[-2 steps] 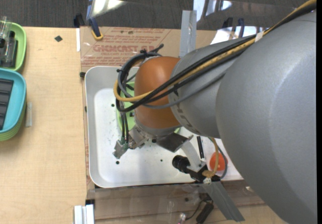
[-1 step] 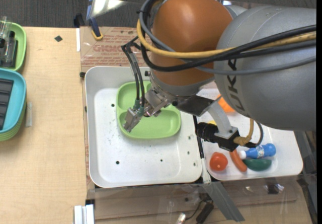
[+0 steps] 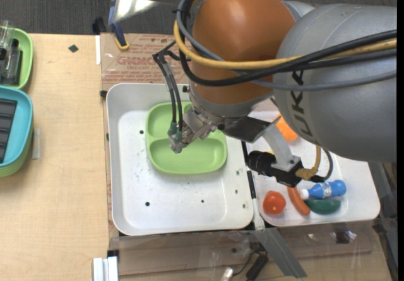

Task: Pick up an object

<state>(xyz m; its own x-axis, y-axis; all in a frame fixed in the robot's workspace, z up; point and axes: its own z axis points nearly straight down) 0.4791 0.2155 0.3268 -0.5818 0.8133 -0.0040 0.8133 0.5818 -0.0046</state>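
Nearest the camera, along the lower edge of the right bin (image 3: 353,213), lies a small cluster of objects: an orange-red ball-like piece (image 3: 273,203), a slim orange stick (image 3: 298,201) leaning beside it, a dark green rounded object (image 3: 324,207), and just above that a blue and white bottle (image 3: 325,190) lying on its side. A black fitting (image 3: 271,166) with a yellow cable sits just beyond them, near the wall between the bins. In the left bin (image 3: 129,204) the front floor is bare white with a few dark specks, and farther in rests a green tray (image 3: 205,156), the one candidate object on that side. The gripper (image 3: 177,142) hangs over the tray's inner left part, its tip low and seemingly at or just above the tray's surface; whether it touches cannot be told, and its state cannot be told either. Nothing is seen held by it. Beyond, the large orange band (image 3: 240,40) and grey body of the arm (image 3: 347,77) hide much of the right bin, with an orange item (image 3: 286,129) peeking out under the arm. As a judgement, the pick is at the reaching stage: the arm has a target below it, but grasping and lifting are not yet done.
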